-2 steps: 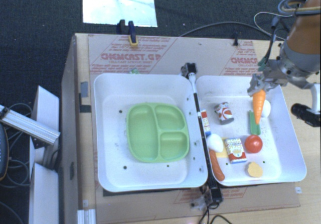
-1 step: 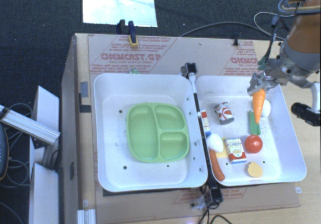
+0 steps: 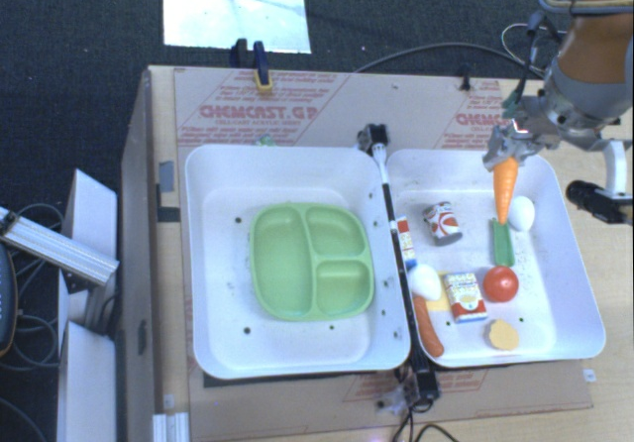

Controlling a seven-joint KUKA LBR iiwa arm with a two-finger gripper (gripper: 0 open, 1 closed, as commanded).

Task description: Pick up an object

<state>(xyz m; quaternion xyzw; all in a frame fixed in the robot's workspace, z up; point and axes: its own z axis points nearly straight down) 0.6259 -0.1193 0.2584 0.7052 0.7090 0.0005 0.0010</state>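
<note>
Right now, from the overhead camera view, I see the pincer [image 3: 507, 151] at the far corner of the right bin [image 3: 580, 262], and the toy carrot [image 3: 505, 190] hangs point-down from it, its broad orange top pinched between the fingers. So I read the pincer as closed on the carrot, with the carrot's tip apparently lifted just above the bin floor, though the slanted view makes the height hard to judge.

Taking the carrot as my landmark: a white egg [image 3: 521, 214] sits just beside its tip, on the side toward the bin's outer wall. A green stick-shaped piece [image 3: 501, 243] lies just past the tip, toward the near edge, and a tomato [image 3: 501, 283] rests beyond that. A small can [image 3: 443, 222] stands well off toward the divider between the bins. Farther toward the near edge are a small juice carton [image 3: 464, 295], a second white egg [image 3: 426, 281], a sausage-like orange piece [image 3: 428, 326] and a yellow slice [image 3: 503, 335]. The left bin [image 3: 223, 331] holds a green divided plate [image 3: 311, 261].

My judgement is that the lift is the step in hand. To do it well I would raise straight up, slowly, without swinging, since the carrot dangles from one end and could slip or knock the egg beside it.
</note>
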